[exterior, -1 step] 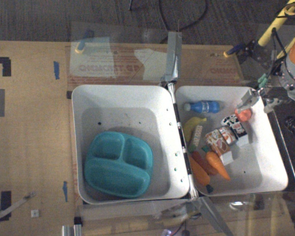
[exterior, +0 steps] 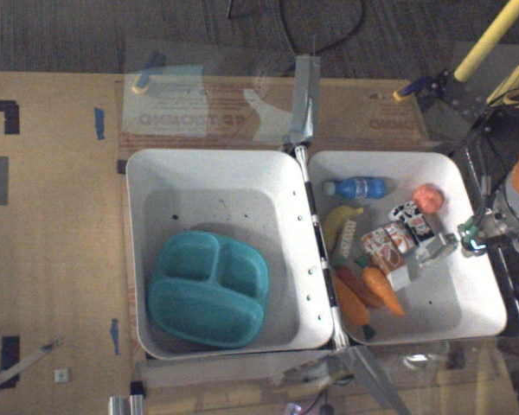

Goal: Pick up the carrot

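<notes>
The carrot (exterior: 386, 291) is orange and lies slanted in the lower left part of the right bin (exterior: 467, 309), its tip pointing to the lower right. Beside it on the left lie a darker red-orange piece (exterior: 360, 284) and a second orange carrot-like piece (exterior: 349, 303) against the bin's left wall. My gripper (exterior: 438, 248) reaches in from the right edge, low over the bin's middle, right of the carrot and apart from it. It sits next to a small carton (exterior: 387, 245) just above the carrot. Nothing shows in its grasp.
The right bin also holds a blue bottle (exterior: 361, 188), a yellow banana (exterior: 337, 223), a pink-red ball (exterior: 427, 198) and a black-and-white item (exterior: 411, 217). A teal divided plate (exterior: 209, 289) lies in the left bin (exterior: 156, 188). The bins' shared wall (exterior: 316, 258) runs close to the carrots.
</notes>
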